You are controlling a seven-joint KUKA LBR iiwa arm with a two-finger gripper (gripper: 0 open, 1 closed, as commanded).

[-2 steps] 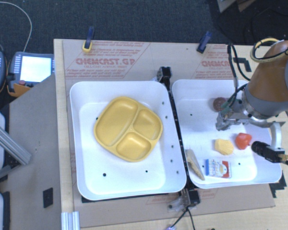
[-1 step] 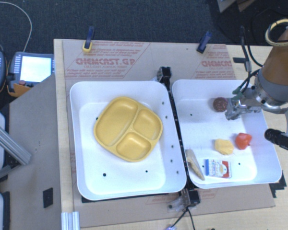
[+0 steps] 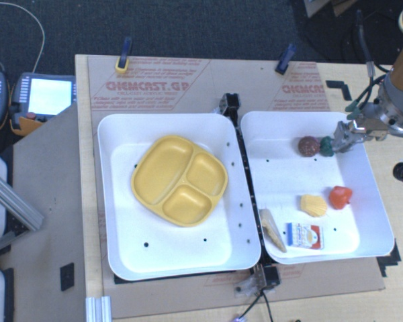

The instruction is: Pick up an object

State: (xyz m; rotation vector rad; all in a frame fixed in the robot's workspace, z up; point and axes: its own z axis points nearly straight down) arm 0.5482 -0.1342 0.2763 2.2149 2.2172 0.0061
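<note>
The gripper [image 3: 337, 141] is low in the right bin [image 3: 379, 200] — reaching for the brown ball [image 3: 308, 146]. Whether its grip is released or clenched cannot be told. Next it likely must close on the ball and lift.

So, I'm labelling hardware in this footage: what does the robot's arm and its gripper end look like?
Little of the arm shows at the right edge: a grey, rounded body with dark cables and a green one running along it. The gripper is a pale grey metal block with boxy parts, and it ends in a teal-green tip. It is too small and blurred to make out any markings.
</note>
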